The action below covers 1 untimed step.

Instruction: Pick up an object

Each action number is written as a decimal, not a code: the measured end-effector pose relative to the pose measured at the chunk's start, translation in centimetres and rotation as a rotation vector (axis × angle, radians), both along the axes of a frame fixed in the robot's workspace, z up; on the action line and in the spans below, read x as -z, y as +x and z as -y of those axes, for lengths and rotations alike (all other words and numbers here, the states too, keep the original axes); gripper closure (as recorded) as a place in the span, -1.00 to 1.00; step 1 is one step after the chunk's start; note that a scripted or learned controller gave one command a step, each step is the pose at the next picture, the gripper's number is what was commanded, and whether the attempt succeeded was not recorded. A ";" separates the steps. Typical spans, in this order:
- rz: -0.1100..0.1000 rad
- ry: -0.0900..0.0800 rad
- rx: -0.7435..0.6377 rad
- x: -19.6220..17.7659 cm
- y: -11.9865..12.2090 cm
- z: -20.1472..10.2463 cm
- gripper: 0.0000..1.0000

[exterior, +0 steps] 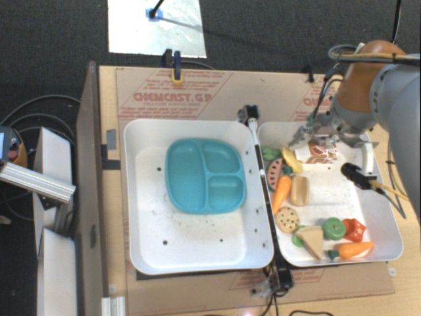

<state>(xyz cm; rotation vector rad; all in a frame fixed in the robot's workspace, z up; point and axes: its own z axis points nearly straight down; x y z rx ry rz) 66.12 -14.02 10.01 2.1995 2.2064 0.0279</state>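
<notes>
Looking down on a cardboard-topped bench over dark carpet, carrying two white bins side by side. Holding only a teal divided plate [204, 176] in the left bin [151, 242]; crowding toy food into the right bin [380, 206]. Hanging the gripper [314, 135] over that bin's 12 o'clock edge, just above a brown-and-white patterned piece [322, 153]. Not showing whether the jaws are spread or pressed together, so leaving that as impossible to tell; seeing nothing held.

Judging that patterned piece the nearest candidate: probably hollow plastic, so weighing little, staying stiff, slipping easily, and lying flat, so offering thin edges only.

Favouring instead the orange carrot [281, 191] at 9 o'clock, lying beside a tan bread-like piece [300, 191]: closing across its thicker middle, not the tapered tip. Crowding at 10 o'clock, with a yellow piece [291, 160] just beside its upper end, risking a double catch. Sitting at 5 o'clock, a green round piece [333, 228] touching a red one [355, 229], likely rolling away under a pinch.
</notes>
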 end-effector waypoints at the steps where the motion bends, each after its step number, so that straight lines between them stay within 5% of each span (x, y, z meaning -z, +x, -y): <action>1: -0.022 0.003 0.002 -3.9 1.0 1.9 -1.00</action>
